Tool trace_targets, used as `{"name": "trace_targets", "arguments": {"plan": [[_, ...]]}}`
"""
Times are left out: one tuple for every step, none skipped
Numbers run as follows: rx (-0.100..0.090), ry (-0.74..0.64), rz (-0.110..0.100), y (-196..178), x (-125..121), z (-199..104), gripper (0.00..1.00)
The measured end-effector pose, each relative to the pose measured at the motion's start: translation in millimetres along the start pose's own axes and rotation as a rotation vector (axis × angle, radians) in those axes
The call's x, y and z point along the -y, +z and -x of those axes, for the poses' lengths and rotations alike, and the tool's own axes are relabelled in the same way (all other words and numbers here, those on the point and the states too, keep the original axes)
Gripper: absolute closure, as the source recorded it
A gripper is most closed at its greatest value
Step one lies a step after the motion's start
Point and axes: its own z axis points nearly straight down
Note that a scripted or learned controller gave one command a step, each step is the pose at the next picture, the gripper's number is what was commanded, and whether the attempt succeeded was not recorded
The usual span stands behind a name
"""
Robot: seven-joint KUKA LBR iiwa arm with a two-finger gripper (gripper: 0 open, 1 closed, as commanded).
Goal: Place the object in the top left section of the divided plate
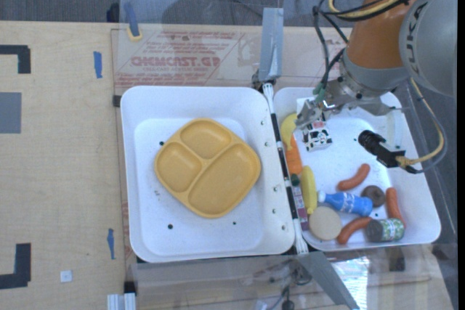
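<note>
Camera view: pincer hangs over far-left part of right bin, can't tell its opening or any catch. Food items still in that bin. Divided plate in left bin bare; placement looks not yet begun

2 white bins on bench

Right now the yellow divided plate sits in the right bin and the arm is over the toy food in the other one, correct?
Not quite. The camera view shows the yellow divided plate in the left bin, not the right. The arm is over the right bin, where the toy food lies, including a blue bottle and a red sausage.
</note>
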Motion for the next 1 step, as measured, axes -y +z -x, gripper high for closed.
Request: {"name": "trace_targets", "arguments": {"plan": [[-0.002, -0.025, -0.003, 0.4, -7.6, -124.8, 1.0]]}}
